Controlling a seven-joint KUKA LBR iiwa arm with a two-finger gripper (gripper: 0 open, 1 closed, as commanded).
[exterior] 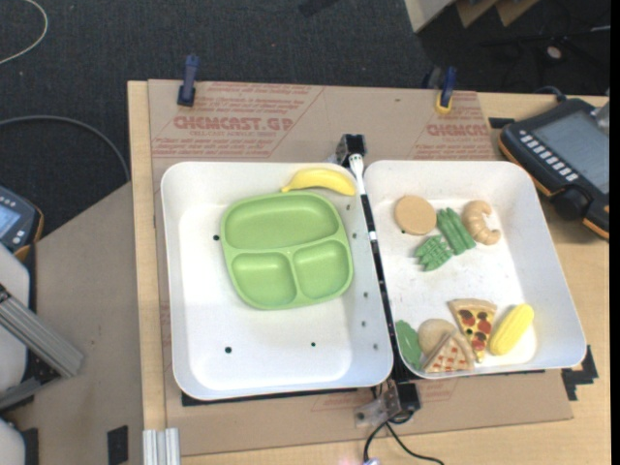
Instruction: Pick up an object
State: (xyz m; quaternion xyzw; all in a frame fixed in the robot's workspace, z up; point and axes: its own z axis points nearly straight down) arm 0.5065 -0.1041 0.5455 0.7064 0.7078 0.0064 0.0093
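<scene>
pizza slice lies touching the corn near the right bin's wall; a grab may slip or snag both.

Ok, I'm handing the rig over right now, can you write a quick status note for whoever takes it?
Gripper: nothing to report from the camera view.
Left white bin: light green three-compartment plastic tray, with a yellow toy banana lying just behind it.
Right white bin: round tan toy cookie, green toy bean pods, tan toy croissant at the back; two toy pizza slices, yellow toy corn cob, green leaf-shaped toy at the front.
Done: nothing lifted.
Left: pick any one object.
</scene>
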